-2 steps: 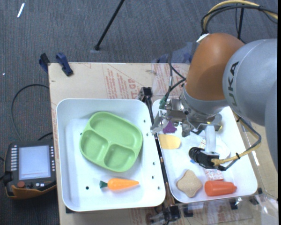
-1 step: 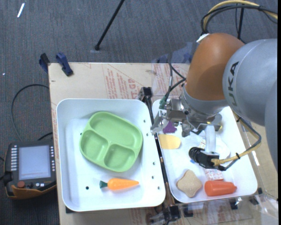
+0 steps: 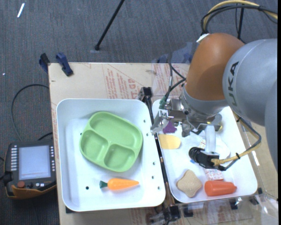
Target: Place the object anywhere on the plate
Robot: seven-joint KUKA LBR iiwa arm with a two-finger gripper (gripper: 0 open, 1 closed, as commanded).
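A robotics lab: teach pendant [image 3: 32, 168] on grey carpet, tripod leg [image 3: 112, 18], plywood bench [image 3: 107, 81].

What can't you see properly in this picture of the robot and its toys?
- The gripper: the arm's wrist covers it from above, so whether its fingers are open or shut can't be told.
- The purple thing under the wrist: mostly hidden by the gripper, so its shape is unclear.
- The right bin: the arm covers its far part.
- The small wrapper beside the red-orange piece: too small to read.
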